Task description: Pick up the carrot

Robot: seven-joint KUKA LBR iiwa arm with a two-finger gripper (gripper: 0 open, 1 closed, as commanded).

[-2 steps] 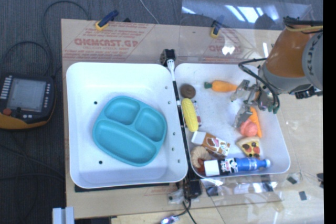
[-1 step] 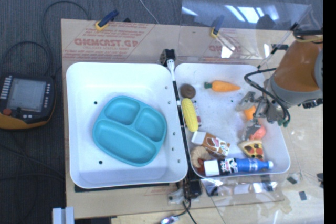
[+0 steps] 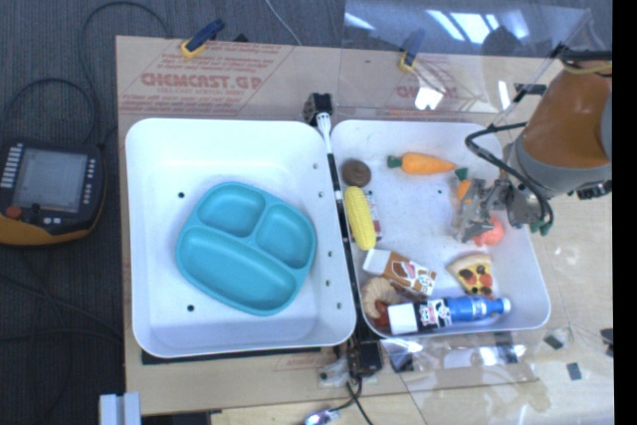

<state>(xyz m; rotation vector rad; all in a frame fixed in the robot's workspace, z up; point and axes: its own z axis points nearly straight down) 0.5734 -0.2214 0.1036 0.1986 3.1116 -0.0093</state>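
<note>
The carrot (image 3: 423,164), orange with a green tip on its left end, lies flat near the back of the right bin (image 3: 537,289). My gripper (image 3: 472,215) hangs low over the right side of that bin, to the right of the carrot and nearer the front, apart from it. It is just left of a pink-red toy (image 3: 489,235). The grey arm with its orange band (image 3: 565,126) reaches in from the right.
The right bin also holds a corn cob (image 3: 358,217), a brown disc (image 3: 355,174), a pizza slice (image 3: 473,274), a blue bottle (image 3: 453,312) and a brown packet (image 3: 405,272). A blue divided plate (image 3: 249,245) lies in the left bin (image 3: 159,154). A pendant (image 3: 45,189) lies far left.
</note>
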